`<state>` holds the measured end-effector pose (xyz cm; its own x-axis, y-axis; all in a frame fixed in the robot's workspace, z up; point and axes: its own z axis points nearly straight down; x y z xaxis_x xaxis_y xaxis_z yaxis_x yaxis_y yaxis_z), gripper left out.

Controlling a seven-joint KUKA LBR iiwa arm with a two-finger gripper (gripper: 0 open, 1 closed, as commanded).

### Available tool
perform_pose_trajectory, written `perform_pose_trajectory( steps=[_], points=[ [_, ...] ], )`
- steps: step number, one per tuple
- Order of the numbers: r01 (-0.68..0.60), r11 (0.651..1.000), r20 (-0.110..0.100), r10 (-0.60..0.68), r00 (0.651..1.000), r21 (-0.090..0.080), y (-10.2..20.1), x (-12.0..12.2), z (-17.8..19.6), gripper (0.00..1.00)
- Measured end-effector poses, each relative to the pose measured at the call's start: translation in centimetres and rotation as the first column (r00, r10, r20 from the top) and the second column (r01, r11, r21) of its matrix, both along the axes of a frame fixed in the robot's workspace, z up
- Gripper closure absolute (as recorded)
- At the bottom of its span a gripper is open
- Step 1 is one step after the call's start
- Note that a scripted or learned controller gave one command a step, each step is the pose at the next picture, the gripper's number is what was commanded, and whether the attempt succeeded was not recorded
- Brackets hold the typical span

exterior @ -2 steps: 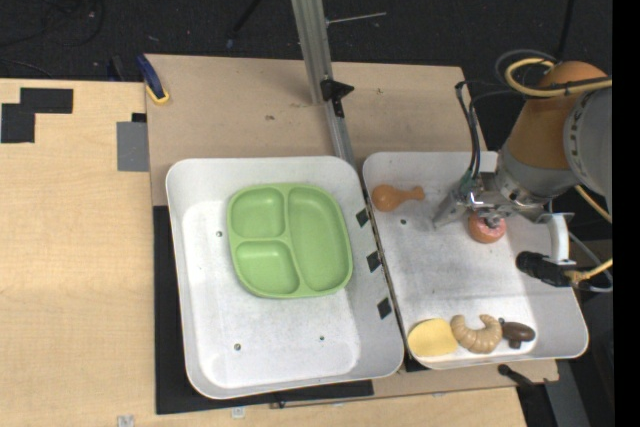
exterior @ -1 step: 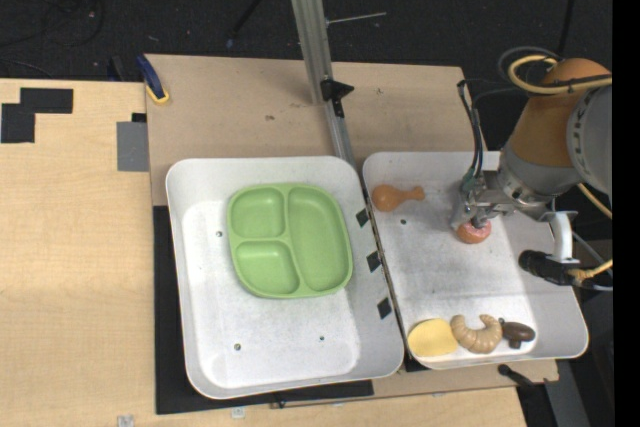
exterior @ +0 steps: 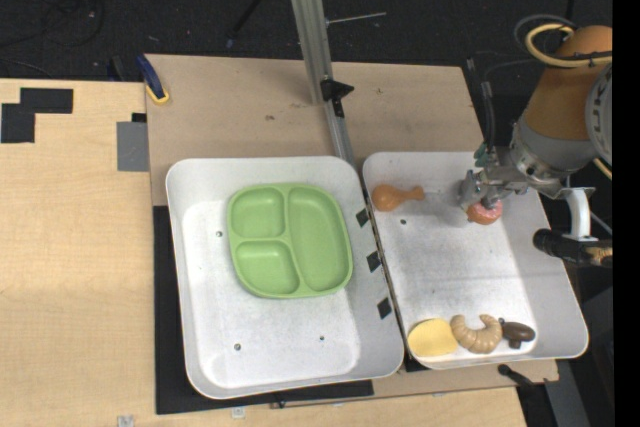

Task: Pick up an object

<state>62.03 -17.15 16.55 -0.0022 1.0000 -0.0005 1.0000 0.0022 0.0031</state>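
My gripper [exterior: 484, 198] hangs low over the far right part of the right bin [exterior: 455, 270]. A small pink object [exterior: 485, 212] sits right under its tip, partly covered by it. An orange drumstick-shaped toy [exterior: 394, 197] lies at the far left of the same bin. In the near corner lie a yellow round piece [exterior: 432, 338], a tan curled toy [exterior: 478, 332] and a small dark brown piece [exterior: 516, 331].
The left bin [exterior: 200, 315] holds a green divided plate [exterior: 290, 240]. An upright metal post [exterior: 312, 45] stands behind the bins, between them. Black clips [exterior: 372, 260] sit along the seam between the bins.
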Motion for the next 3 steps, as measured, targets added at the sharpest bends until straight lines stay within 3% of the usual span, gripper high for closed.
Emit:
perform_pose_trajectory(
  steps=[1, 2, 3],
  points=[
    [0.004, 1.0, 0.001, -0.004, 1.0, -0.001, -0.7, -0.6, 5.9, 1.0],
    [0.001, 1.0, -0.002, -0.001, 1.0, 0.0, -0.7, -0.6, 8.0, 1.0],
    [-0.003, 1.0, -0.006, 0.003, 1.0, 0.003, 4.6, -0.6, 8.7, 1.0]
  ],
)
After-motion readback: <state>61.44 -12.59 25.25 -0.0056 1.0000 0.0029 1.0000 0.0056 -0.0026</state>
